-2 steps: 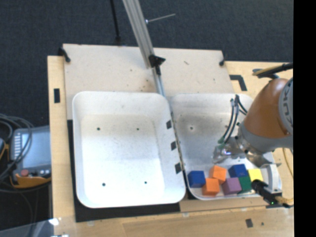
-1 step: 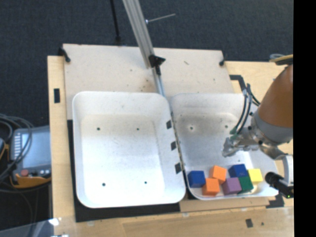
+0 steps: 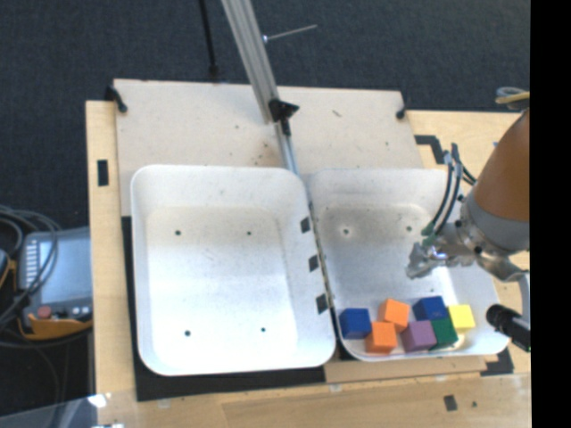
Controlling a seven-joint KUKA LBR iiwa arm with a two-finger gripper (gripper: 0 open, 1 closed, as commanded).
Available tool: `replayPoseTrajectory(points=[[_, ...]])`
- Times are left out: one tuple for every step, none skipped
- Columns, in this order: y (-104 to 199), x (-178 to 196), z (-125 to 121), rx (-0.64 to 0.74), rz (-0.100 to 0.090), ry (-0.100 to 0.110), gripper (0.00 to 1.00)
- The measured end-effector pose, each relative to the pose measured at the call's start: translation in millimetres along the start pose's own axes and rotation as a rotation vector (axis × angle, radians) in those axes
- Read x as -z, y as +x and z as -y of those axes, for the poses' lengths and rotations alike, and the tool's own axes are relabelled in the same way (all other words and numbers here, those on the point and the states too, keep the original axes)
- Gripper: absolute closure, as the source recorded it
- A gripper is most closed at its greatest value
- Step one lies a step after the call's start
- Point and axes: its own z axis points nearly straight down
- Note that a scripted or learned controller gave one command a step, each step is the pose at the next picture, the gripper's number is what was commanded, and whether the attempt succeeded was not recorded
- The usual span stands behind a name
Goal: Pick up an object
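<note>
arm point(image 3: 504, 185) reaches in from right, wrist angled down-left; gripper point(image 3: 421, 266) hovers over right bin point(image 3: 375, 194), just above cubes point(image 3: 406, 324); gripper open/closed state unclear

A robotics lab: 2 white bins point(image 3: 223, 266) on a plywood bench point(image 3: 259, 119), dark carpet point(image 3: 89, 34) below, an aluminium camera mast point(image 3: 250, 43), a control pendant point(image 3: 53, 275) with cables at the left.

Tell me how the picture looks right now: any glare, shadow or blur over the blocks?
Camera view: even light, no glare on the blocks, colours read clearly; the right bin shows grey smudges, not hard shadows; the gripper looks slightly soft, and the whole image is somewhat grainy.
</note>
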Motion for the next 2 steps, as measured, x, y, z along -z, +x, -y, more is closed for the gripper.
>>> replayPoseTrajectory(points=[[45.8, 1.6, -9.5, 0.002, -0.001, 0.0, 1.0], [106.1, 1.7, -30.4, 0.004, -0.002, 0.002, 1.0]])
